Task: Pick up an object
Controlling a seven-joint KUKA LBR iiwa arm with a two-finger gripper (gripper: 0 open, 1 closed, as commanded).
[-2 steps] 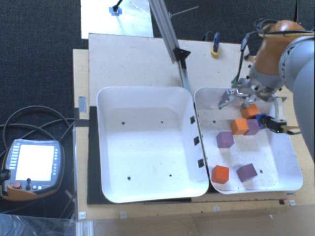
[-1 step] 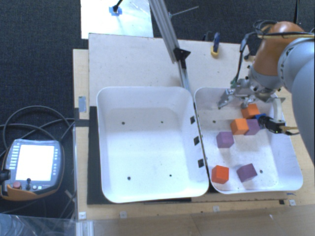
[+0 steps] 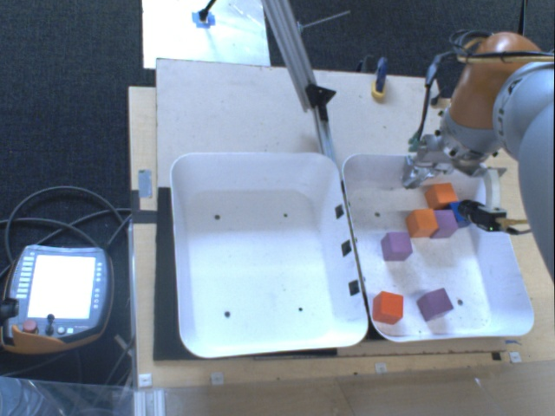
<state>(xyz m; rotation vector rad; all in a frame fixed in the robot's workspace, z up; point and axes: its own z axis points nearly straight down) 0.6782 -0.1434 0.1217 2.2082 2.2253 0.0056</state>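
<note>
At the upper right of the frame the gripper (image 3: 420, 173) hangs low over the far end of the right bin (image 3: 499, 315), its grip unreadable, just left of an orange cube (image 3: 440, 195) among other blocks.

Arm reaching in from the right, end effector lowered at the far right of the scene.

The grey arm (image 3: 529, 102) enters from the right edge, its thick rounded link filling the upper right corner. Just left of that link sits the orange band (image 3: 486, 81), wrapped around the segment above the wrist and tilted down and to the left. Dark cables loop over the top of this segment and run down its left side. Below the band the wrist narrows into a metallic end effector (image 3: 418, 173), pointing downward and slightly left. Its fingers are small and blurred together, so their spread cannot be judged.
</note>
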